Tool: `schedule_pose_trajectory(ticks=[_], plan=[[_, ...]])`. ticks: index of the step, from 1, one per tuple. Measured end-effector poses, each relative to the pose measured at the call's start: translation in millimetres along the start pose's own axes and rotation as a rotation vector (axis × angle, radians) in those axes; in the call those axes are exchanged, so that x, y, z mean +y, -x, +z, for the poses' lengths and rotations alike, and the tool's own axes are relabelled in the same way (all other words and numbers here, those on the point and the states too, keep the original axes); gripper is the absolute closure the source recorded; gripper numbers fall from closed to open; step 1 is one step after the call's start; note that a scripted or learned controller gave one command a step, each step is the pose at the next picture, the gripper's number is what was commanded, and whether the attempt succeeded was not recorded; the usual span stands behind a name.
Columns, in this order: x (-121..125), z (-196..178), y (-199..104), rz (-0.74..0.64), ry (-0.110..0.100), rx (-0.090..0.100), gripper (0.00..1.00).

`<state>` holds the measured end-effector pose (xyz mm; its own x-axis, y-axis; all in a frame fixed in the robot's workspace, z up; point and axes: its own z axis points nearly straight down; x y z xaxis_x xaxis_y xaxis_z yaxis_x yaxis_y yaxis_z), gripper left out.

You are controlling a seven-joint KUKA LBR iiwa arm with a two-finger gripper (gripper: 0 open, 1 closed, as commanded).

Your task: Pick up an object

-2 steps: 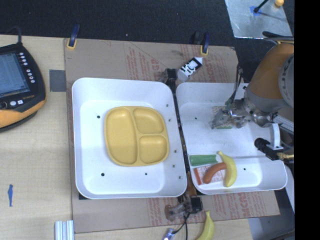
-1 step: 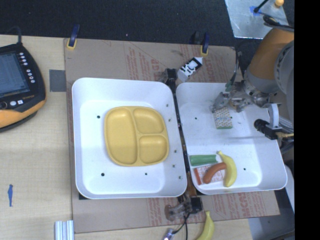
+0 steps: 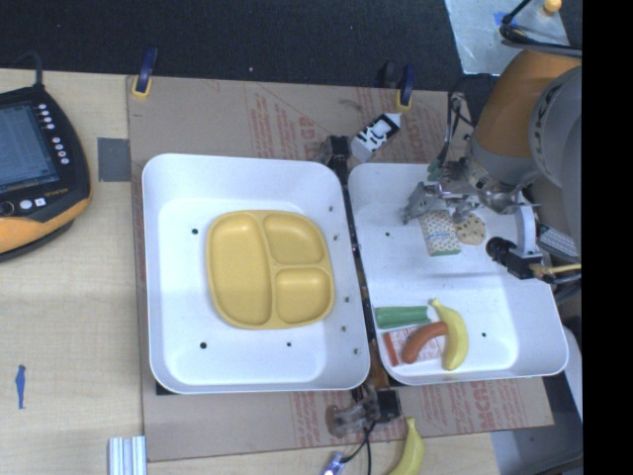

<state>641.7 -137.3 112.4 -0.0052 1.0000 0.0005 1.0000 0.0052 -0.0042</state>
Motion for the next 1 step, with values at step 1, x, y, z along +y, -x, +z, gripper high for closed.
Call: schedule_pose_trajectory(ticks=[1], plan=[[-8.8,16.2,-0.8,0.000,0.010,-0.005,0.00]])
